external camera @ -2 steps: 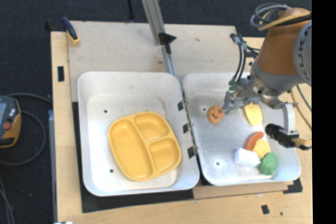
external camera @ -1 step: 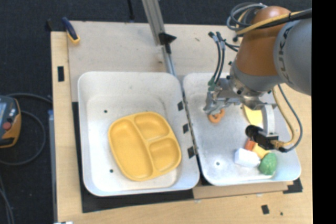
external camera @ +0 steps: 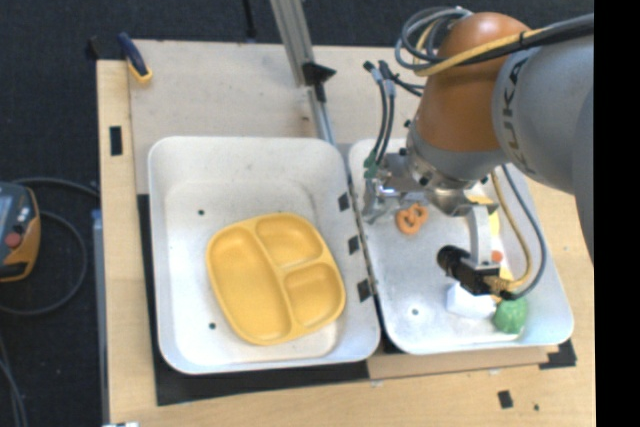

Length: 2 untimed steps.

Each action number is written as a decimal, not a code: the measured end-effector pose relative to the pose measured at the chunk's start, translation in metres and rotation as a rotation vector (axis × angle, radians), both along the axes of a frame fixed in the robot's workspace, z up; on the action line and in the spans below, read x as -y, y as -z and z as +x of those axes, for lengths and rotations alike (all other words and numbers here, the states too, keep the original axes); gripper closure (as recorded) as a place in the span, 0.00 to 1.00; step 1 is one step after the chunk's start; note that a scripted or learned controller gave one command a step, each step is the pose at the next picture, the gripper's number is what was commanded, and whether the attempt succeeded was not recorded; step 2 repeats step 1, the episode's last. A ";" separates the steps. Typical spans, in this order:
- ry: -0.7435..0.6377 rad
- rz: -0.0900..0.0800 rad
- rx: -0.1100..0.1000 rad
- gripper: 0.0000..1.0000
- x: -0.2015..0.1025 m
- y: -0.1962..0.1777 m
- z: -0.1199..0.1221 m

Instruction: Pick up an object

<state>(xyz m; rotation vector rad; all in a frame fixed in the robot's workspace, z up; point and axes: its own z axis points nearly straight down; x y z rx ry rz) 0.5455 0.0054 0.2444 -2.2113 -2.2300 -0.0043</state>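
Arm (external camera: pixel 500 105) reaches over the right bin (external camera: pixel 415 310) (right as the camera sees it), with the wrist low above the bin's far-left corner. Gripper (external camera: pixel 383 198) sits close to the wall shared by the two bins. It is mostly hidden under the wrist, so I cannot tell whether it is open or closed. Nothing seen held.

Objects:
- small orange piece (external camera: pixel 410 218), in the right bin, just beside the gripper on the side away from the wall
- green lump (external camera: pixel 510 315) and white piece (external camera: pixel 465 299), close together at the near-right corner of the same bin, well apart from the gripper
- yellow divided plate (external camera: pixel 275 277), flat in the left bin (external camera: pixel 185 185)

Judgement: the orange piece is the likeliest target and the pick is not yet made.

Risks from here:
- The gripper looks offset toward the wall rather than centred on the orange piece. A straight descent could close on air or clip the piece's edge and flick it away
- Being so near the bin wall, a further drop could strike the rim and jolt both bins on the surface (external camera: pixel 200 85)
- The orange piece is small and lies low, so a shallow grasp may let it slip out on lifting
- The plate is wide and flat, a poor fallback
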 end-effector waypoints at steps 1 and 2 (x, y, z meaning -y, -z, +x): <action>0.000 0.000 -0.002 1.00 -0.048 -0.009 -0.015; 0.000 0.000 -0.002 1.00 -0.048 -0.009 -0.015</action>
